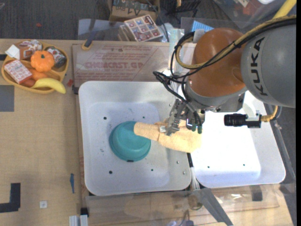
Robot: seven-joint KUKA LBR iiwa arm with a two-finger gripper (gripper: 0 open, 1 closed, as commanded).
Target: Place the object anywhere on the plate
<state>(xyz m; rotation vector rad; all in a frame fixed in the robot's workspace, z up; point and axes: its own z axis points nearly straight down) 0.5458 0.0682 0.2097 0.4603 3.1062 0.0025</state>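
Note:
A teal plate (129, 141) lies in the left white bin (94, 98), a little left of its middle. A long tan bread-like object (181, 141) stretches from the divide between the bins leftward, and its left end overlaps the plate's upper right rim. My gripper (168, 127) comes down from the grey and orange arm (221, 65) and is shut on the object near its middle, with the fingers pinching its top edge. Whether the object rests on the plate or hangs just above it cannot be told.
The right white bin (235, 164) lies under the arm's wrist. A yellow bowl of toy food (33, 69) with a banana and an orange sits at the far left. A flat cardboard sheet (122, 65) lies behind the left bin.

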